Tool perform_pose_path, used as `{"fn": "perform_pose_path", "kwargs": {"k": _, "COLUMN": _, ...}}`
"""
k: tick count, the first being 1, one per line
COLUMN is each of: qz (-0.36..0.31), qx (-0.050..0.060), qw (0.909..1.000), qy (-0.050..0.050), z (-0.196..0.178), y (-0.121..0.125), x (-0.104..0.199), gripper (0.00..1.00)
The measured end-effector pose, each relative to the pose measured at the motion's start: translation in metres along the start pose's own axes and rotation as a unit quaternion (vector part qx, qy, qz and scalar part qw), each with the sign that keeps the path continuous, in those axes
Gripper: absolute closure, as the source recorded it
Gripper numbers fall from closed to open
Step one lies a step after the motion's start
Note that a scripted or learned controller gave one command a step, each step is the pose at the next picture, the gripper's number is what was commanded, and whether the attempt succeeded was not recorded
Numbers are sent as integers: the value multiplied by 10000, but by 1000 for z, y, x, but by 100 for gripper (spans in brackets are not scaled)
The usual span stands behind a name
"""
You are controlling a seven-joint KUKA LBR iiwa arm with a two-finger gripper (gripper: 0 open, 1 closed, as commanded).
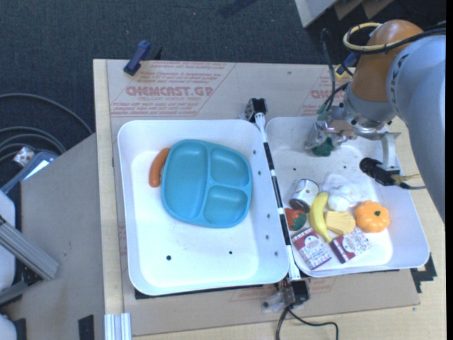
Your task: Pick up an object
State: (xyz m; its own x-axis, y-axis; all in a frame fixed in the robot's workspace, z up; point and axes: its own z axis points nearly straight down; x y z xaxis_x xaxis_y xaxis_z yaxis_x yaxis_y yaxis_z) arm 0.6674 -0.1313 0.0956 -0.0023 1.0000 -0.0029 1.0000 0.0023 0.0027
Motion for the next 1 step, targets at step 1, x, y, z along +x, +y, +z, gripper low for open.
{"fn": "perform_pose_path", "kwargs": {"k": 1, "qz": 5, "qx": 10, "qw": 10000, "qy": 19, "z": -90, "y": -33, "x": 65, "gripper": 100}}
